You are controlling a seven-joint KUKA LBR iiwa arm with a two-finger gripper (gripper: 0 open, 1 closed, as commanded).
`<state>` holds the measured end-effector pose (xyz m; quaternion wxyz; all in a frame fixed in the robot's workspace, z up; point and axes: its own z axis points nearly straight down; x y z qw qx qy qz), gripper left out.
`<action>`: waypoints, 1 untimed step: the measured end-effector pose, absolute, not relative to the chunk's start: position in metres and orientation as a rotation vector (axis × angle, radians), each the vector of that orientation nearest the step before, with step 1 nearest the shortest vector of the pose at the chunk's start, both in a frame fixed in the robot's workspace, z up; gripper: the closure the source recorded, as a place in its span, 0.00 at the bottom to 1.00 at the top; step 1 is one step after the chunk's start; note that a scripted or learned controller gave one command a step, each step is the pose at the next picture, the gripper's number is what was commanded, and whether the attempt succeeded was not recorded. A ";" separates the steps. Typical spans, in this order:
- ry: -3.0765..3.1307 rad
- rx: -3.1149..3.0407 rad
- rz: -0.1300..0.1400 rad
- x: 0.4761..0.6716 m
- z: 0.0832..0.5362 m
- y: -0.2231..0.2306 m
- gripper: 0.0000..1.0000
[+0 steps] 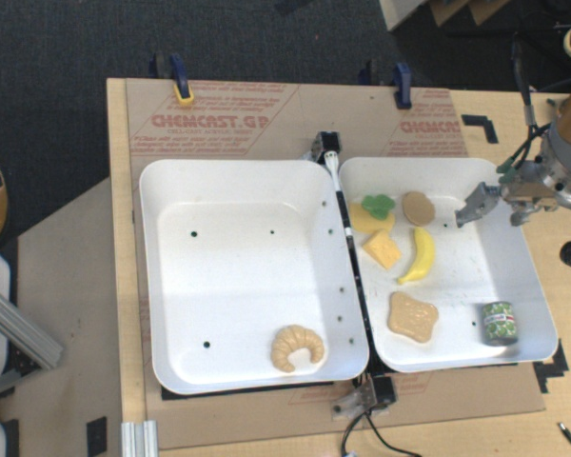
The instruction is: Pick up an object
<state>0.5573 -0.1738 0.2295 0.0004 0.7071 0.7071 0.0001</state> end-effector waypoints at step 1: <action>2.237 2.225 -0.007 0.561 0.108 -0.112 0.00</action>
